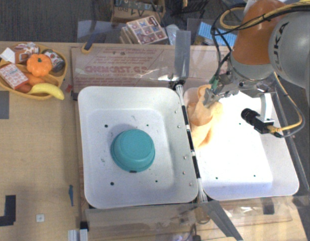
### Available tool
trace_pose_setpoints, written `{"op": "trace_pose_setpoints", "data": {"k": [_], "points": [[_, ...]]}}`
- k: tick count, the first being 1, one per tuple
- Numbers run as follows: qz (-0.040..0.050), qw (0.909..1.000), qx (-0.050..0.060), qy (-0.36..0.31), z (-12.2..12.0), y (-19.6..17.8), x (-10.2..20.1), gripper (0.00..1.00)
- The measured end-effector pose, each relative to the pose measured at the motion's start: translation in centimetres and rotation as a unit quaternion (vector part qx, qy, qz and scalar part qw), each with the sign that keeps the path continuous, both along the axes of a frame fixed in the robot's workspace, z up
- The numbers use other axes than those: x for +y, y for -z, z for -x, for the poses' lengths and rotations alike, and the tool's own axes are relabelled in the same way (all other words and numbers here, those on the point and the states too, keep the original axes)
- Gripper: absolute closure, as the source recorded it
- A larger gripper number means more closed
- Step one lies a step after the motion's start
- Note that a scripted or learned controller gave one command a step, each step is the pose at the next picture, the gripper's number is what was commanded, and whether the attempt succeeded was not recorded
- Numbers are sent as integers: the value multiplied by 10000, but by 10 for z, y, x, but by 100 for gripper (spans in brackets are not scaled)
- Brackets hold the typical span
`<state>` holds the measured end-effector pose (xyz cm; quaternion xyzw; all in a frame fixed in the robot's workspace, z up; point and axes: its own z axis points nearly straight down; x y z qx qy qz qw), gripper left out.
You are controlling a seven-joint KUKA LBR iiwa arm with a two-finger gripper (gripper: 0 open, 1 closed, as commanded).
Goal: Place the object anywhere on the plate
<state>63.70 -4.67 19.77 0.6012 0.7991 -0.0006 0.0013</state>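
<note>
Cluttered bench, two bins: gripper pinches the orange cloth-like object; should lift clear over the divider toward the teal plate.

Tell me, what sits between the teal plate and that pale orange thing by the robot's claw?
In the camera view, between the teal plate and the pale orange object lie bare white bin floor and the two bins' adjoining rims.
</note>
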Motion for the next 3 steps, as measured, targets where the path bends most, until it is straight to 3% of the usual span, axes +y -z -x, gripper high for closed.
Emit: {"op": "trace_pose_setpoints", "data": {"k": [1, 2, 3], "points": [[-6, 10000, -9, -6, -1, -27, 0, 100], [-9, 9801, 6, -1986, 21, -37, 41, 100], [-8, 9218, 1, -3877, 53, -42, 78, 100]]}}
